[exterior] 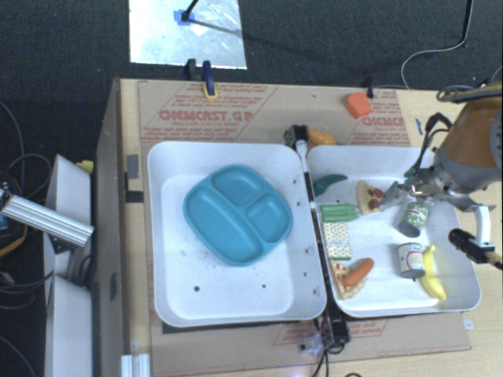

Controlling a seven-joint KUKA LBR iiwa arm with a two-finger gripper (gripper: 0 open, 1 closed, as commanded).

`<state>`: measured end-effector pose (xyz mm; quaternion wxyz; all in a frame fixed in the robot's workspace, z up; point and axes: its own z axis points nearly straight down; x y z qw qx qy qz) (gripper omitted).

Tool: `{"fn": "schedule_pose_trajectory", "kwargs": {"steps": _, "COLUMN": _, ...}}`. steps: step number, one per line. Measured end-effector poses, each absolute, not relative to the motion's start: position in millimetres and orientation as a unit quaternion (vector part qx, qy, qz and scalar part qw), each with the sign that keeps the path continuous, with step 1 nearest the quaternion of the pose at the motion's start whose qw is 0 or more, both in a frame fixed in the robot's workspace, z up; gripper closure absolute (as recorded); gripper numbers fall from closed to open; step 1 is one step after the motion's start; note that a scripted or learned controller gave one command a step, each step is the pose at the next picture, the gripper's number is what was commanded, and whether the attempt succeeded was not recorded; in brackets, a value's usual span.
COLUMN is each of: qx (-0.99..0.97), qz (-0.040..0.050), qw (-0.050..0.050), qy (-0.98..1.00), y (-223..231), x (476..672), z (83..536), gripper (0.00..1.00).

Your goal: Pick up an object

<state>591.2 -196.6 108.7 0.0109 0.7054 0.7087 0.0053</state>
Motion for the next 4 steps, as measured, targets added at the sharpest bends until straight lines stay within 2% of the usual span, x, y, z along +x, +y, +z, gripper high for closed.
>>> {"fn": "schedule_pose_trajectory", "kwargs": {"steps": 1, "qx": 0.705, "qz": 0.0065, "qw": 0.017, "qy": 0.709, "y": -204, "x": 580.1, "z": 104, "gripper": 0.00}}
{"fn": "schedule_pose_trajectory", "kwargs": {"steps": 3, "qx": 0.706, "qz": 0.0066, "qw": 0.022, "qy": 0.708, "y": -203, "x": 563.1, "z": 101, "gripper": 0.00}}
{"fn": "schedule_pose_trajectory", "kwargs": {"steps": 4, "qx": 0.707, "qz": 0.0061, "qw": 0.026, "qy": 0.707, "y": -208, "x": 546.4, "z": 99, "gripper": 0.00}}
